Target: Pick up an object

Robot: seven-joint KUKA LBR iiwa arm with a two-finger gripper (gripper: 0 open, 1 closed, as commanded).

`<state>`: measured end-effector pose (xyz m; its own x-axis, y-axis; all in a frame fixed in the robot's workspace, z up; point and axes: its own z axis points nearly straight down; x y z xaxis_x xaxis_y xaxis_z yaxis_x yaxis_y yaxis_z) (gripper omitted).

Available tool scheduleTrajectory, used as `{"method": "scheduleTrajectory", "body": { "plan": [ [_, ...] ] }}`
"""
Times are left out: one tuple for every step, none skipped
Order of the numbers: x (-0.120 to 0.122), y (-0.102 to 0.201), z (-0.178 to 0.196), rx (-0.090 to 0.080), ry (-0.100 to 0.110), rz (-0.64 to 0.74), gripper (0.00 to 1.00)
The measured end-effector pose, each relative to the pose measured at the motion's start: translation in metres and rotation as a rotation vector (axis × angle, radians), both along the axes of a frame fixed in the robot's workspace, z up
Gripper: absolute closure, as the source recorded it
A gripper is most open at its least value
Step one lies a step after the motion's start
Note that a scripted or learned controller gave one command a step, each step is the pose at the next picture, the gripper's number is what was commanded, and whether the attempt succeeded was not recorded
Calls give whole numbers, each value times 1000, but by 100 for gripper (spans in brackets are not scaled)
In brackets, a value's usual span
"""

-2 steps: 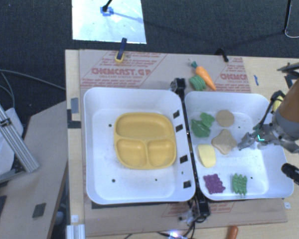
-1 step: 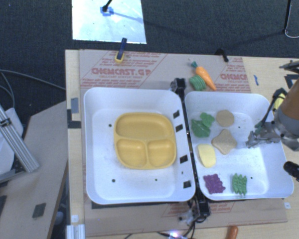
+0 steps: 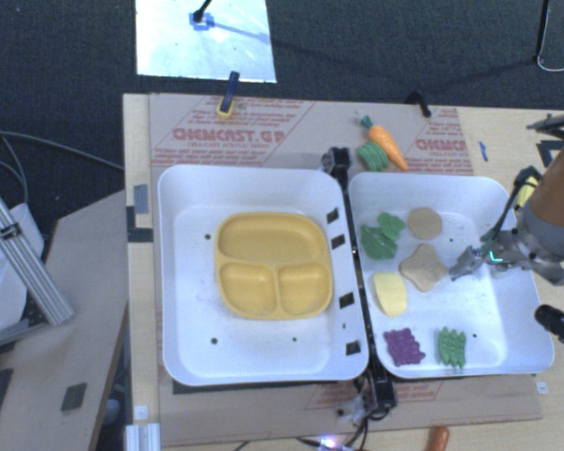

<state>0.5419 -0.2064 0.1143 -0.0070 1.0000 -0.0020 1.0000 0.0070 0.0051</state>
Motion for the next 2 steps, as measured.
{"method": "scheduleTrajectory", "body": {
  "plan": [
    [1,0,11,-1,-4,4,100],
    [-38,4,-32,3,7,-7,100]
  ]
}}
